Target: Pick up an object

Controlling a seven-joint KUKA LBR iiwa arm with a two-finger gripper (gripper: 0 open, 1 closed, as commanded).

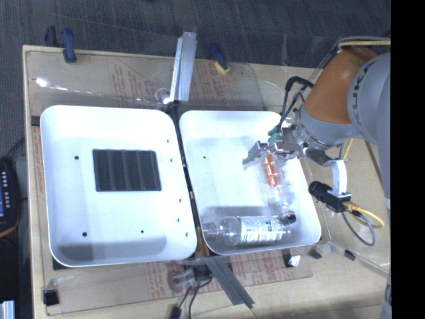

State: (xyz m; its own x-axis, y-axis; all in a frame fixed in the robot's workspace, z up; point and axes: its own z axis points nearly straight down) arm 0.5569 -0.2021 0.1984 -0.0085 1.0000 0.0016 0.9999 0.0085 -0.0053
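Note:
My gripper (263, 153) hovers in the right bin (219, 138), toward its right wall. A small clear bottle with an orange label (273, 177) lies directly beneath and just in front of the gripper, angled toward the front right corner. Whether the gripper touches it is not clear from this angle. A larger clear plastic bottle with a green and white label (247, 230) lies on its side along the right bin's front wall, its dark cap (289, 218) pointing right.
A dark ribbed rectangular block (126, 170) lies flat in the middle of the left bin (66, 224). A raised divider (186, 178) separates the two bins. Clamps and a metal bar (183, 65) stand behind the bins.

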